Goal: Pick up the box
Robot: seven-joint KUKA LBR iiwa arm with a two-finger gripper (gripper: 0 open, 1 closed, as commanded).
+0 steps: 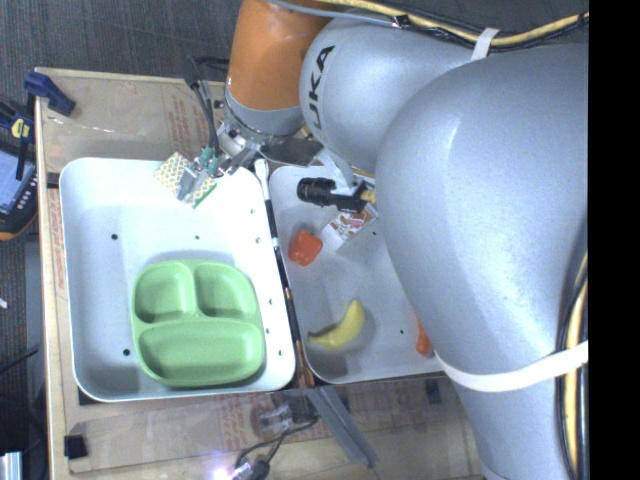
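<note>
Small box (pixel 173 173) w/ green-white pattern, tilted at left bin's (pixel 90 268) top edge, pinched in gripper (pixel 200 183)

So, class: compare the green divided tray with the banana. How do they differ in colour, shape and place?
The green divided tray is pale green; the banana is yellow. The tray is broad and flat with three compartments; the banana is a slim curved crescent. The tray lies in the left bin; the banana lies in the right bin, near its front edge. Both rest on a bin floor, apart from the tool.
</note>
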